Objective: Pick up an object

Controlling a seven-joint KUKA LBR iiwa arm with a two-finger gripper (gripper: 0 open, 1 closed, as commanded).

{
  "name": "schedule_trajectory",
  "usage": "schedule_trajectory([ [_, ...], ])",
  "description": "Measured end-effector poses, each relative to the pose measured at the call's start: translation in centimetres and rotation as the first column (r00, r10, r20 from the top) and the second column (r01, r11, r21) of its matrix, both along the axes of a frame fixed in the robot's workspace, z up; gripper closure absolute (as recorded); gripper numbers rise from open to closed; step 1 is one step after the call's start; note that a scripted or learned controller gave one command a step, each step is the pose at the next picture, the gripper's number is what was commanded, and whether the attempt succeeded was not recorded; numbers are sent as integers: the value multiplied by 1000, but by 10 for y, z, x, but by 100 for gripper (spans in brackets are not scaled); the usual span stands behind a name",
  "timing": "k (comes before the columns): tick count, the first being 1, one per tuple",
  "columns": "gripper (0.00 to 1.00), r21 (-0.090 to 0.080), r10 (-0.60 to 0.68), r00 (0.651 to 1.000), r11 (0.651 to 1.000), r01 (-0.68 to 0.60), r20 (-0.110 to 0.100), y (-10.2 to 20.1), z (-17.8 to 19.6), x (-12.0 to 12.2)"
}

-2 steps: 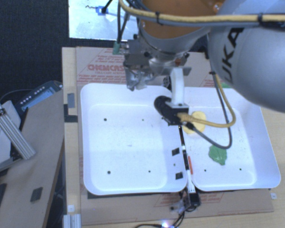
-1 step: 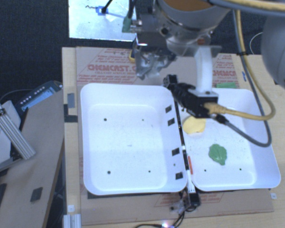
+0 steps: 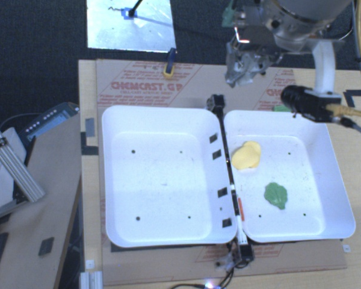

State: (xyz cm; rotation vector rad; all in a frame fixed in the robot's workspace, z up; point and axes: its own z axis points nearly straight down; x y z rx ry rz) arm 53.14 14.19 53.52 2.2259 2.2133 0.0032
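Nearest: brown cardboard sheet (image 3: 144, 86), flat, printed in red letters, lying under both bins.

Bins: 2, side by side, long edges touching. Both are shallow, white, smooth plastic with rounded corners. The left bin (image 3: 162, 179) has 4 small dark dots on its floor. 4 small black clips (image 3: 216, 155) sit along the shared rim.

The right bin (image 3: 343, 209) holds 2 loose items, apart from each other:
- green piece (image 3: 275, 194), 1, small, lumpy, irregular outline, matte; lies in the near half, about mid-width.
- yellow piece (image 3: 246, 155), 1, pale, soft-looking, rounded blob, larger than the green one; lies farther back, close to the rim shared with the left bin.

Gripper (image 3: 239, 74): grey metal, hanging above the cardboard beyond the far rim of the right bin, well apart from both pieces. Nothing is seen in its grasp; open or closed, cannot tell, as it is blurred.

Farther: 1 yellow-and-blue clamp (image 3: 169, 65) at the cardboard's far edge. Farthest: 1 square, shiny metal plate (image 3: 132, 29) on dark carpet.
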Motion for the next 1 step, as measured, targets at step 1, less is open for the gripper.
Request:
schedule_trajectory([
  [1, 100, -1, 0, 1000, 1000, 0, 1, -71, 0, 20],
])
